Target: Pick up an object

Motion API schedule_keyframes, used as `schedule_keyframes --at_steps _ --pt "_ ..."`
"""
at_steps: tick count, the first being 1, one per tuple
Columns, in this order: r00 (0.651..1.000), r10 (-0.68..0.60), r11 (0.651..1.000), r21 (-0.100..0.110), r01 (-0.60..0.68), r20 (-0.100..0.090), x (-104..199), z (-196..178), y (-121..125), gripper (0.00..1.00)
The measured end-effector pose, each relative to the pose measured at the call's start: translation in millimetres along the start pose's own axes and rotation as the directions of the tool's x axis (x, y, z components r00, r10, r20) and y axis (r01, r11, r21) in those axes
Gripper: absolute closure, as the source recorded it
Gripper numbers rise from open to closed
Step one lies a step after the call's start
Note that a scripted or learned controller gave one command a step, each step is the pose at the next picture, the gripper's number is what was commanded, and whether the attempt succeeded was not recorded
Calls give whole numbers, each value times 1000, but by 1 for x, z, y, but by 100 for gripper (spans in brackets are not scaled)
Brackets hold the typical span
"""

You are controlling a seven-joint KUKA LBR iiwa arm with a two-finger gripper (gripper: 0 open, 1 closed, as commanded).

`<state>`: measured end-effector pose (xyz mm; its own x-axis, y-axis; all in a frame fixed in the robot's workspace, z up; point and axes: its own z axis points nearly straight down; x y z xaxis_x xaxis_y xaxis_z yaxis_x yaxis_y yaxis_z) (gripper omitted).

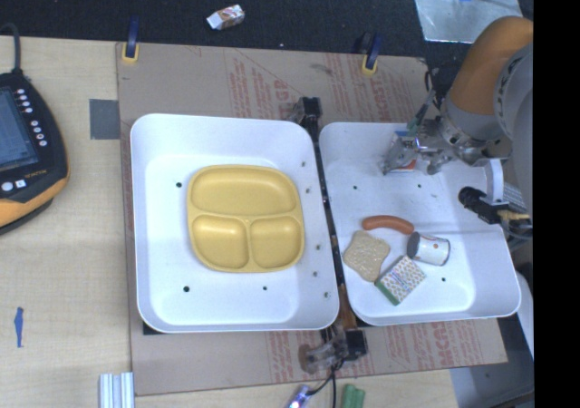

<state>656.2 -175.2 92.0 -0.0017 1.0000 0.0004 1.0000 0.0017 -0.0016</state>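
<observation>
In the right bin (362,161) lie a sausage (388,225), a slice of toast (366,255), a small grey-and-white can (428,249) on its side and a green patterned packet (401,280), all grouped in its near half. My gripper (404,157) hangs over the bin's far right part, well behind those objects. Nothing shows between its fingers. The arm comes in from the right with its orange band high up.
The left bin (154,216) holds a yellow divided plate (245,218). A black and orange pendant (23,157) lies on the bench at far left. Clamps sit at the cardboard's back edge (131,51) and between the bins.
</observation>
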Motion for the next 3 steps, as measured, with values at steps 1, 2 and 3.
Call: schedule_keyframes --at_steps 1,2,3 --pt "1000 -2 1000 -1 2 0 -1 0 0 0" --pt "1000 -1 1000 2 1 -1 2 0 0 0" --pt "1000 -1 1000 -2 1 1 -12 0 0 0"
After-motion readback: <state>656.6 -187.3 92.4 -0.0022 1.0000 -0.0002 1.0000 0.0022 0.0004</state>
